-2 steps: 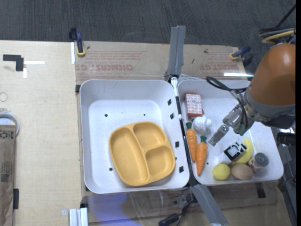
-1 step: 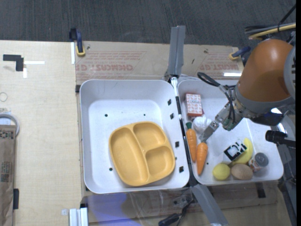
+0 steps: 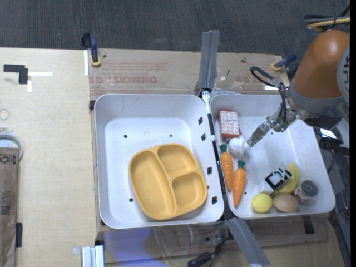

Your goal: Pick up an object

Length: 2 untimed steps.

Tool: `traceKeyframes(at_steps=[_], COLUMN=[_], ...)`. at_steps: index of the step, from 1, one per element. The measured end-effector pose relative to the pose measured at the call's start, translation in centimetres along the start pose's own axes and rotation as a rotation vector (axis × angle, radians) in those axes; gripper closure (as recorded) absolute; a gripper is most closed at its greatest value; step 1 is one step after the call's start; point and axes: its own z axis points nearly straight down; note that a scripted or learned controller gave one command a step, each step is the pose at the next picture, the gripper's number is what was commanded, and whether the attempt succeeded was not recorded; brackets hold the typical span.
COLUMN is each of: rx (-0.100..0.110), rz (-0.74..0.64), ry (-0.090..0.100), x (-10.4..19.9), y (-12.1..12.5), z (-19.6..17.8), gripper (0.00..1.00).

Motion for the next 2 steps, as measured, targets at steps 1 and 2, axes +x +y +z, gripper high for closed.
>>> traceKeyframes(at_steps=[1,2], rx=[-0.019,-0.003], rz=[-0.061,-0.108], ry=[-0.017,-0.004], x=[-1.0,-2.7], y=[2.1,4.4], z=[4.3,6.9], gripper=[0.0,0.0])
